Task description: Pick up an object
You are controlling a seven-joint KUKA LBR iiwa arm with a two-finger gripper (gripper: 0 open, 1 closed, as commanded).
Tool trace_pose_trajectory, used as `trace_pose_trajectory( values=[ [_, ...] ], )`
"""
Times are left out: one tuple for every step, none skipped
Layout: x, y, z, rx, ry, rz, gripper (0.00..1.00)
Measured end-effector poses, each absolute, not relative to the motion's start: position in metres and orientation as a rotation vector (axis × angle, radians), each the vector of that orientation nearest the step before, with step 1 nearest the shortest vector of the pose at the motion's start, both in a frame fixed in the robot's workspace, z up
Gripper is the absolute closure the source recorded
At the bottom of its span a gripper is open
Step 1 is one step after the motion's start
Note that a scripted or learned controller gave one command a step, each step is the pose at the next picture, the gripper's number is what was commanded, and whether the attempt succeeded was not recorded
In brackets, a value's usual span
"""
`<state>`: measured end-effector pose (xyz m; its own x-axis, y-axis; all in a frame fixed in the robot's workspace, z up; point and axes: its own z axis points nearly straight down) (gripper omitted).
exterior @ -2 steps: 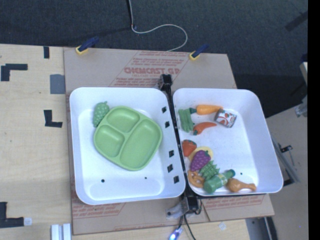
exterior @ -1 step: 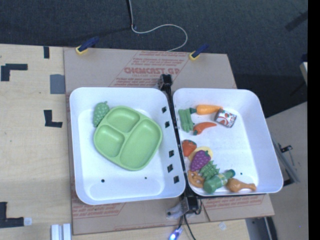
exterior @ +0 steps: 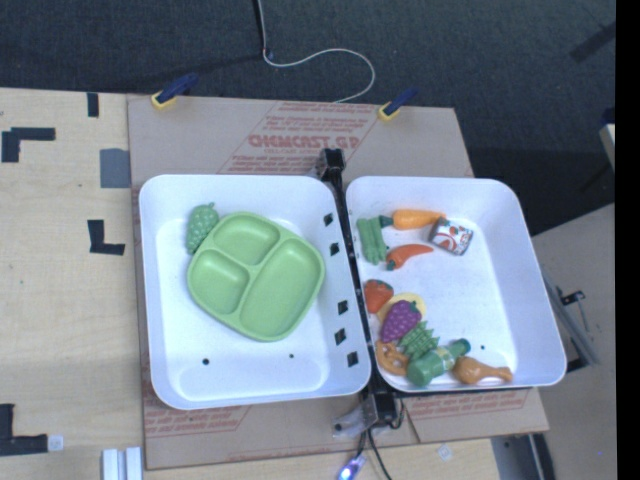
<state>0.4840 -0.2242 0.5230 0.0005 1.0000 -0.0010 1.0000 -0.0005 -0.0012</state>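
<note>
Green plate [exterior: 256,276] overlaps the lower edge of a green bumpy item [exterior: 202,225]; what that item is, too small to tell.

Right bin [exterior: 520,268], lower left corner: toy foods piled together. Purple grape cluster [exterior: 398,320] covers part of a yellow piece [exterior: 408,301]. Green pieces [exterior: 425,353] lie over an orange item [exterior: 389,361] (shape not readable).

Small can [exterior: 451,236]: label blurred, red and white.

Cable [exterior: 300,28] cut off at top edge. Hardware at the bins' front joint [exterior: 368,418] dark, indistinct.
</note>
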Motion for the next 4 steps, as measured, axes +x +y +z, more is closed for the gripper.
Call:
trace_pose_trajectory(
  values=[
    [0.484,-0.224,0.490,-2.220,-2.220,0.004,1.00],
    [0.484,-0.223,0.460,-2.220,-2.220,0.004,1.00],
    [0.484,-0.223,0.430,-2.219,-2.220,0.004,1.00],
    [0.503,-0.193,0.542,-2.224,-2.237,-0.009,1.00]
  ],
)
